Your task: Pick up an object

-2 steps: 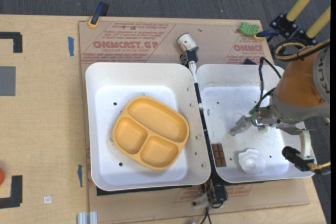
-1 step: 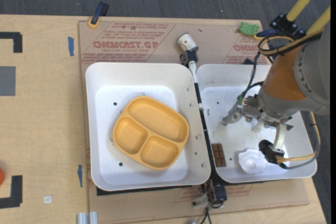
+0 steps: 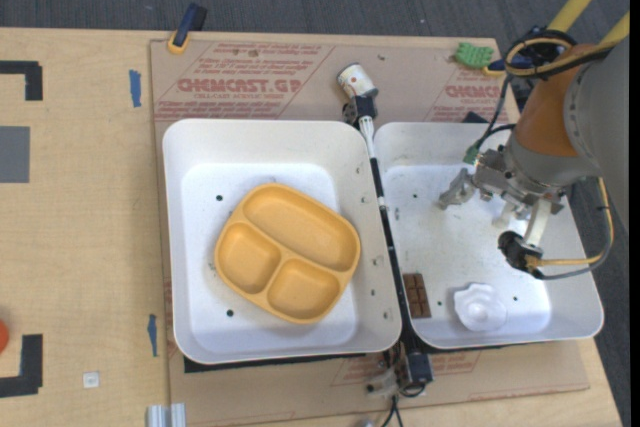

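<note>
White plastic lid-like object (image 3: 479, 306), round with a raised centre, is lying in the right bin (image 3: 570, 323) near its front wall. A small brown block (image 3: 415, 294) is sitting just beside it. The gripper (image 3: 497, 198) is hovering behind both, its grip impossible to tell.

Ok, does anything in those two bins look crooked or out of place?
The yellow divided tray in the left bin lies turned at an angle to the bin's walls rather than square. In the right bin, the small brown block sits against the left wall. Nothing looks spilled or broken.
</note>
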`<action>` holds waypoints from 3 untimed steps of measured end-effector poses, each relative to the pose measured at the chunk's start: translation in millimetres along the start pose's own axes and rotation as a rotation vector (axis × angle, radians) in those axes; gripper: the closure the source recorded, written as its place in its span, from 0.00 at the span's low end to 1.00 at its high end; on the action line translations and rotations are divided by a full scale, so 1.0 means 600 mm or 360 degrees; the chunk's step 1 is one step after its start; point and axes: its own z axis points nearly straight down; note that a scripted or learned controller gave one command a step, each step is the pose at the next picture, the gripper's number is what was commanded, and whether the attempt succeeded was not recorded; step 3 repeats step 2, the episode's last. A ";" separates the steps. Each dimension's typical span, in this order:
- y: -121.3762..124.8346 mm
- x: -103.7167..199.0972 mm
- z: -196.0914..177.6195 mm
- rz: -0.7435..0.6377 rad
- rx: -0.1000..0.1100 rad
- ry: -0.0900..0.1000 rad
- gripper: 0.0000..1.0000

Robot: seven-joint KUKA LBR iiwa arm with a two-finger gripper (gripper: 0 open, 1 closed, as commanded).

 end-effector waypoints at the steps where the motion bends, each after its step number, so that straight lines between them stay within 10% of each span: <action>1: 0.063 -0.058 -0.001 -0.0202 0.0008 0.0029 0.00; 2: 0.124 -0.046 -0.002 -0.0739 0.0010 0.0045 0.00; 3: 0.124 -0.046 -0.002 -0.0739 0.0010 0.0045 0.00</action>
